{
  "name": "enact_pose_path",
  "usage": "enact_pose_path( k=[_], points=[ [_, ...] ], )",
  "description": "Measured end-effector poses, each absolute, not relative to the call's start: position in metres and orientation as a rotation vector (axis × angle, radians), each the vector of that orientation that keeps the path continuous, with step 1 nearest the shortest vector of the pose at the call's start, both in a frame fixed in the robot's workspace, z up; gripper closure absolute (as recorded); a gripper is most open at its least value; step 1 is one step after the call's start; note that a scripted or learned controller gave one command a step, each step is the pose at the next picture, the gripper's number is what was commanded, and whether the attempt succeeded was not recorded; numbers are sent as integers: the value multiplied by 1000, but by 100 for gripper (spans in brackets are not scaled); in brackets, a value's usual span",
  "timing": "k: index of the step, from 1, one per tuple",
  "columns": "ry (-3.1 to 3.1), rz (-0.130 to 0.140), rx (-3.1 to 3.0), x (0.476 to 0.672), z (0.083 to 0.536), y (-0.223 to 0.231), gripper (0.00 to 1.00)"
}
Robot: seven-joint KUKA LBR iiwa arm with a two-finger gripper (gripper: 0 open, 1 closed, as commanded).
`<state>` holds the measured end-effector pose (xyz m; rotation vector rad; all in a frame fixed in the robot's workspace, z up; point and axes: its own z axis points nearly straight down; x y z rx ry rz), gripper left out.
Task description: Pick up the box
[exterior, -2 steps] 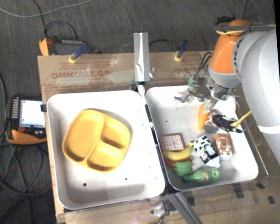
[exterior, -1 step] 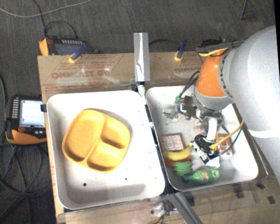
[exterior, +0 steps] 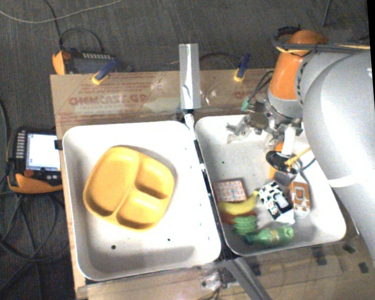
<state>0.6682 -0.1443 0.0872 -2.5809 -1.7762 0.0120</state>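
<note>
A small flat box [exterior: 231, 190] with a pinkish patterned top lies in the right bin [exterior: 252, 154], near its left wall. A second small box [exterior: 300, 197], orange and white, lies near the bin's right wall. My gripper [exterior: 243, 129] hangs over the far part of the right bin, above bare floor. It is well apart from both boxes and nothing shows in its grasp.
A banana [exterior: 238, 206], a green toy [exterior: 245, 224], a green bottle [exterior: 270, 236] and a black-and-white patterned thing [exterior: 273, 199] crowd the right bin's near end. A yellow compartment plate [exterior: 129, 186] lies in the left bin [exterior: 85, 251]. The arm [exterior: 340, 114] covers the right bin's right side.
</note>
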Motion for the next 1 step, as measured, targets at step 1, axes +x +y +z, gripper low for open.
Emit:
enact_pose_path(
  k=[1],
  points=[
    [-1528,27,-2708,667,85,-147,0]
  ],
)
